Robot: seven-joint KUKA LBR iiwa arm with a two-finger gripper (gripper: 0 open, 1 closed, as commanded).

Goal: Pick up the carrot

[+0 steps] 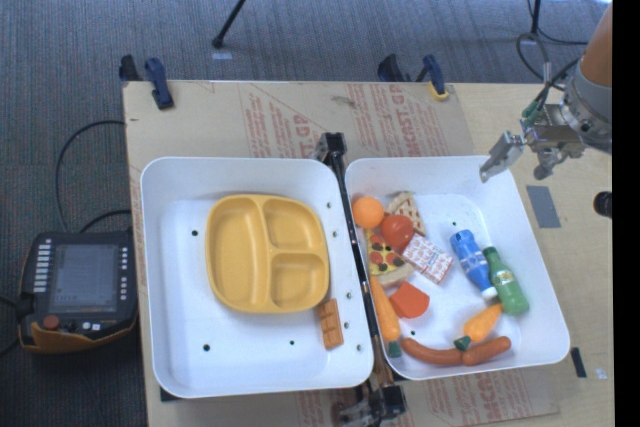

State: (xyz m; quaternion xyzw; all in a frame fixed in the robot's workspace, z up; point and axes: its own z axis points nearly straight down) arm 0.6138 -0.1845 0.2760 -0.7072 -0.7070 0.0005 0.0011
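A small orange carrot [483,322] with a green top lies near the front of the right bin [535,245], just above a red sausage [455,352]. A longer orange carrot-like piece [385,311] lies along that bin's left wall. My gripper [522,163] hangs above the bin's far right corner, well away from both. It is open, fingers spread, with nothing between them.
The right bin also holds an orange [367,211], a tomato [397,230], a pizza slice [383,261], a red-white packet [428,258], a blue bottle [468,255] and a green bottle [507,283]. The left bin [170,315] bears a yellow divided plate [268,251] and a brown block [330,323].
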